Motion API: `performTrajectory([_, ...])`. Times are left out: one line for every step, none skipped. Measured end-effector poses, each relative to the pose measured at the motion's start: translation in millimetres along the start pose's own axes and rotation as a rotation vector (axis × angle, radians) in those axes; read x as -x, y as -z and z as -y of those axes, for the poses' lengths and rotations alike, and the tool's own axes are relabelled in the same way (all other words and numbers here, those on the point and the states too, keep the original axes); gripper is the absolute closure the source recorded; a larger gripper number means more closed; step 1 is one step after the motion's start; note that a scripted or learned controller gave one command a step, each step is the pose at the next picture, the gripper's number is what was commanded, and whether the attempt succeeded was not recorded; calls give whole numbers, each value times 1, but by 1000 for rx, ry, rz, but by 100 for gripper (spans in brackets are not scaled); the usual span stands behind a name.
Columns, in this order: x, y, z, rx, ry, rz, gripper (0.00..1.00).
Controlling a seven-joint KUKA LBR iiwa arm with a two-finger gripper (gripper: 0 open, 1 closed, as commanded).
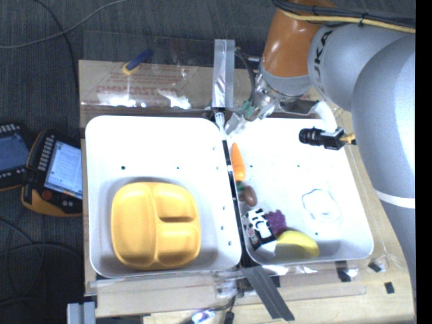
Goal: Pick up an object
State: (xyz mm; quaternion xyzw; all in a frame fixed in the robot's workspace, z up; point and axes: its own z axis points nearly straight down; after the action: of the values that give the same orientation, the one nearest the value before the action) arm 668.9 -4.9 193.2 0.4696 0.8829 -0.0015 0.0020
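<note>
Hovering at the right bin's (337, 248) far left corner, the gripper (237, 121) leaves me unable to tell its state; the carrot (237, 161) lies just below it, nearest, long axis along the dividing wall; the other objects cluster farther toward the camera.

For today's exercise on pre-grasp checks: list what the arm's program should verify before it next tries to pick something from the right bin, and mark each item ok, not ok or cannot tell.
1. Objects present in the right bin: ok; carrot, banana, purple grapes lie there.
2. Targets away from walls: not ok; all crowd its left wall and near corner.
3. Carrot free of neighbours: ok.
4. Banana free of neighbours: not ok; grapes touch it.
5. Gripper above a target: not ok; it sits at the far end of the divider.
6. Jaws open: cannot tell.
</note>
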Motion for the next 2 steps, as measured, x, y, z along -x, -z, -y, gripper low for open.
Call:
performTrajectory([1,1,1,2,407,-2,100])
performTrajectory([-1,13,41,1,436,-1,100])
